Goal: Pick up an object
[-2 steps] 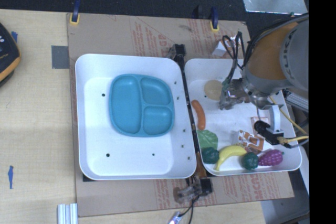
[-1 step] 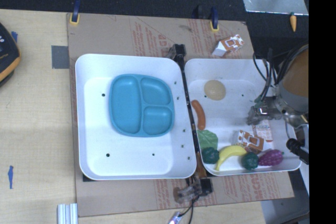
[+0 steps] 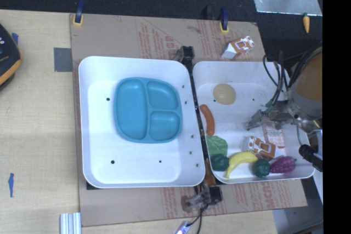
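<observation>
White plastic, smooth and shallow, makes up both bins. The left bin [image 3: 93, 118] carries a glossy blue tray [image 3: 147, 109] with three rounded compartments, near its far-right part. The right bin [image 3: 241, 71] holds small toy foods: a pale round disc [image 3: 224, 93] toward its far edge, a slim orange-red sausage [image 3: 207, 119] along its left wall, and along the near edge a crinkled green leaf [image 3: 216, 146], a dark green knob [image 3: 220, 161], a curved yellow banana [image 3: 239, 162], another dark green lump [image 3: 261, 167] and a bumpy purple piece [image 3: 283, 164]. A printed carton [image 3: 261, 146] lies flat just beyond the banana. The gripper [image 3: 269, 116] — grey metal, by the right wall — hangs over the carton's far end; whether it is wide or narrow cannot be told.
</observation>
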Motion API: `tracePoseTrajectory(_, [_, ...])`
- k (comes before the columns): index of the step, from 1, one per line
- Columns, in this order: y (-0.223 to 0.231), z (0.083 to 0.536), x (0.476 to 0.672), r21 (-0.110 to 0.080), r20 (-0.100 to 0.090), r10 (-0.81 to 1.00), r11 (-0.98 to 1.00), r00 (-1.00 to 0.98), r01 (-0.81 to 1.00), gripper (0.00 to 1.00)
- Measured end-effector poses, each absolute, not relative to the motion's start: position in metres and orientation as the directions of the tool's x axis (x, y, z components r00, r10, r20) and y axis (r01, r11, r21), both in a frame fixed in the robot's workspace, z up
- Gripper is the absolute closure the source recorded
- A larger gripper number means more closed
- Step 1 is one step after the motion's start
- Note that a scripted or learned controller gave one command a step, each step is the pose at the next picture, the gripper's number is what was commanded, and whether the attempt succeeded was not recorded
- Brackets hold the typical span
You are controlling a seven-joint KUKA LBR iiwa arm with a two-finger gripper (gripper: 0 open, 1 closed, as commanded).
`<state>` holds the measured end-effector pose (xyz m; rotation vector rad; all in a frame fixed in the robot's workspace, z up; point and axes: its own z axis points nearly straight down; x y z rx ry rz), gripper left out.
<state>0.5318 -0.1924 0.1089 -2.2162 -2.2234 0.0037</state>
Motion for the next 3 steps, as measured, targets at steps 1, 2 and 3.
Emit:
tracePoseTrajectory(1, [-0.160,0.137,0.638,0.000,0.001,1.000,0.004,-0.004,1.000,0.00])
tracePoseTrajectory(2, [-0.116,0.091,0.656,-0.006,0.001,1.000,0.005,-0.005,1.000,0.00])
tracePoseTrajectory(3, [-0.102,0.092,0.656,-0.006,0.001,1.000,0.005,-0.005,1.000,0.00])
